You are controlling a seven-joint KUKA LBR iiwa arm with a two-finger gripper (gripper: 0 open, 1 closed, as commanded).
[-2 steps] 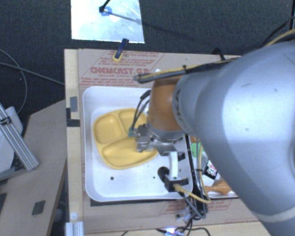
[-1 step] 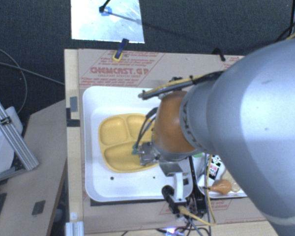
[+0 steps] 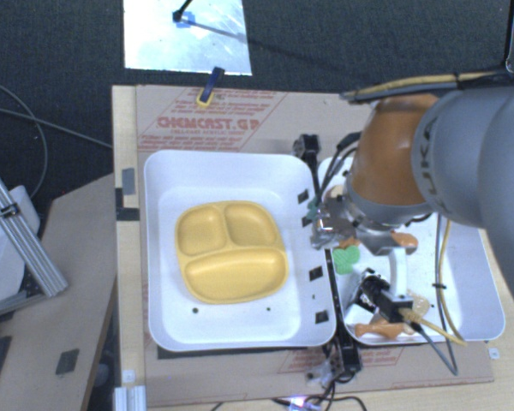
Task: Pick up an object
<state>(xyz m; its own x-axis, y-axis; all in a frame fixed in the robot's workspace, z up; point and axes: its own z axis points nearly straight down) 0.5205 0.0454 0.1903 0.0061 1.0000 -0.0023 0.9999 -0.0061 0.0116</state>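
Green object (image 3: 347, 258) lies in the right bin (image 3: 478, 302) close to its left wall, partly covered by the arm's wrist, with the gripper (image 3: 332, 229) just above it. Whether the gripper is spread or pressed together cannot be told, as the wrist hides it. An orange piece (image 3: 381, 329) lies near the bin's front edge, and a yellow divided plate (image 3: 231, 251) sits in the left bin (image 3: 240, 174).

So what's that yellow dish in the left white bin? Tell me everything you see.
It is a pale yellow divided plate, plastic by its look, with rounded corners and three compartments: two small ones on the far side, one wide one nearer the camera. It lies flat, open side up, slightly askew, around the middle of the left shallow white bin, resting on its floor. Nothing else touches it.
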